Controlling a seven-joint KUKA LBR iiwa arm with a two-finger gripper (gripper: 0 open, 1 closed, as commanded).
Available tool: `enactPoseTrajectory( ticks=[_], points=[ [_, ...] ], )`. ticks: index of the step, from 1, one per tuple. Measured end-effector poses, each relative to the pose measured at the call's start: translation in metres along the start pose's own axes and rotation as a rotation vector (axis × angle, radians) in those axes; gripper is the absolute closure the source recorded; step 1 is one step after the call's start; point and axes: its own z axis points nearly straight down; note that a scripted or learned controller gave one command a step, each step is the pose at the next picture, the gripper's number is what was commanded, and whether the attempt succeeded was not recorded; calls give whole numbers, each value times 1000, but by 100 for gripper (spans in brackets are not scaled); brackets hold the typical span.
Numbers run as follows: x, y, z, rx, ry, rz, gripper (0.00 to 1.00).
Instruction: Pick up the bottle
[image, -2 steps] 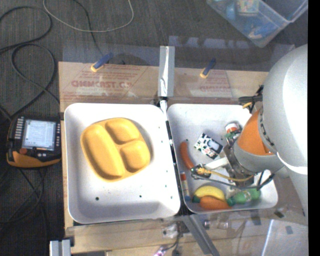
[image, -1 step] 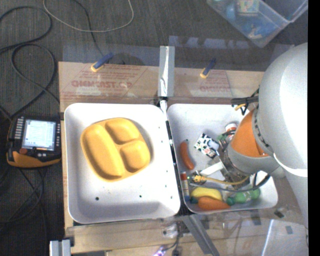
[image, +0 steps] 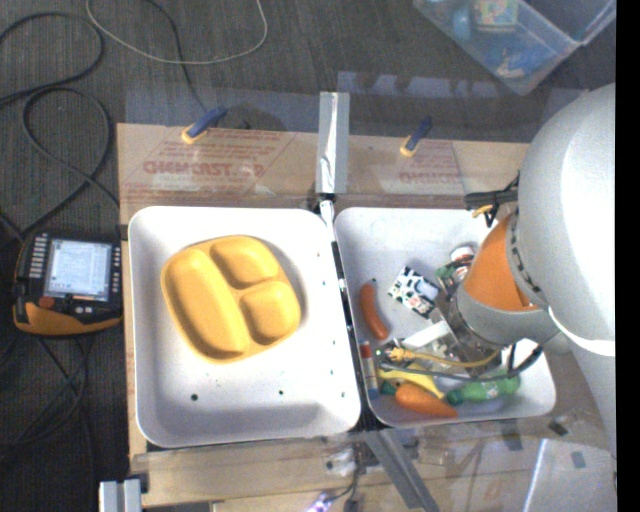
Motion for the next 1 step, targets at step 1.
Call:
enactPoseTrajectory(
  ticks=[1],
  points=[
    [0,1,7,9,4,108,100]
  ],
)
